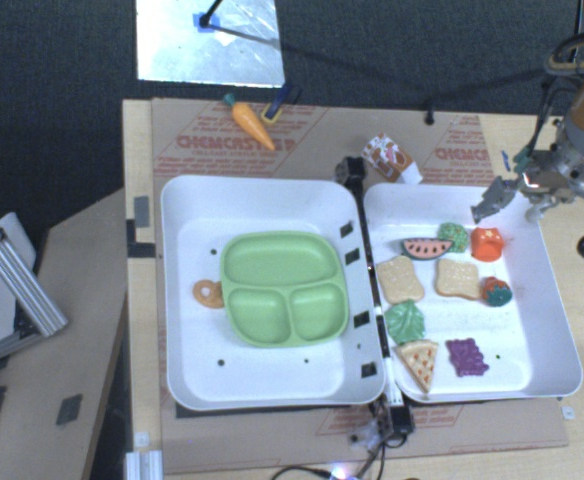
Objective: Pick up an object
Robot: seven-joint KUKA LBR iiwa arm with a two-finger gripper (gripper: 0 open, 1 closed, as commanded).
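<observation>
On my screen I see two shallow white bins side by side on the bench. The left bin (187, 218) holds a green divided plate (284, 287) near its middle, with a small pretzel (208, 294) lying just beside the plate's left edge. The right bin (552, 338) holds the toy food I am after: a watermelon slice (427, 248) with a green lettuce piece (453, 235) just beside it, an orange pepper (486, 244) to the right of those, two bread slices (400, 279) (459, 279) in the middle row, a strawberry (496, 291) touching the right-hand slice, a green leaf (405, 321) below the left-hand slice, a pizza slice (418, 362) near the front edge, and a purple bunch of grapes (466, 356) beside it. Outside the bins, a carrot (251, 125) lies on the cardboard behind the left bin, and a small wrapped snack (389, 158) sits at the back rim between the bins. The arm (582, 118) reaches in from the right, and its gripper (512, 193) hangs over the back right part of the right bin, above and slightly behind the pepper. I see nothing between its fingers, but I cannot tell from here whether they are spread or pressed together.
</observation>
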